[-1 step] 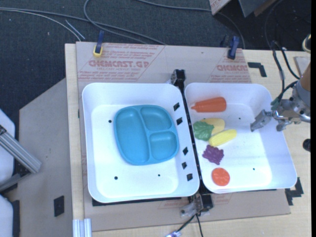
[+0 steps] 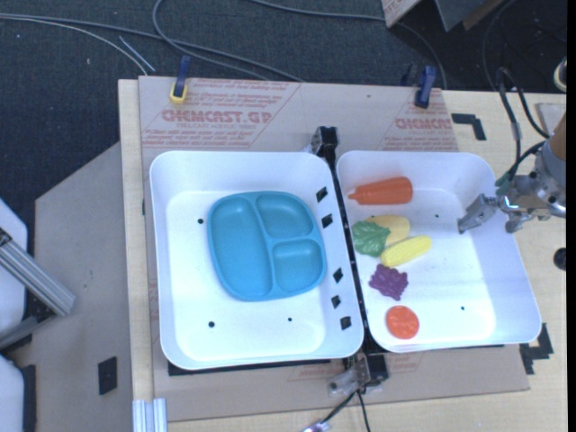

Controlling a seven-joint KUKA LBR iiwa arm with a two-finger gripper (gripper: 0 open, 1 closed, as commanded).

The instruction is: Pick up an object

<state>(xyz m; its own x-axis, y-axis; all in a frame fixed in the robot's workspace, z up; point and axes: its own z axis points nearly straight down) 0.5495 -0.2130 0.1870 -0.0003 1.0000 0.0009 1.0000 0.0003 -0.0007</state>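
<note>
The right bin (image 2: 504, 304) holds several toy foods. An orange carrot (image 2: 382, 190) lies at the back. Below it are a green leafy piece (image 2: 368, 238), a yellow piece (image 2: 393, 226) and a yellow banana-like piece (image 2: 406, 250). A purple grape bunch (image 2: 389, 282) and an orange round piece (image 2: 402, 321) lie nearer the front. My gripper (image 2: 490, 222) hangs over the bin's right side, well to the right of the foods. It is open, with nothing between its fingers.
A blue divided plate (image 2: 267, 243) lies in the left bin (image 2: 180, 313). A black divider with clips (image 2: 339, 241) runs between the bins. Cables (image 2: 517, 124) hang at the back right beside the arm.
</note>
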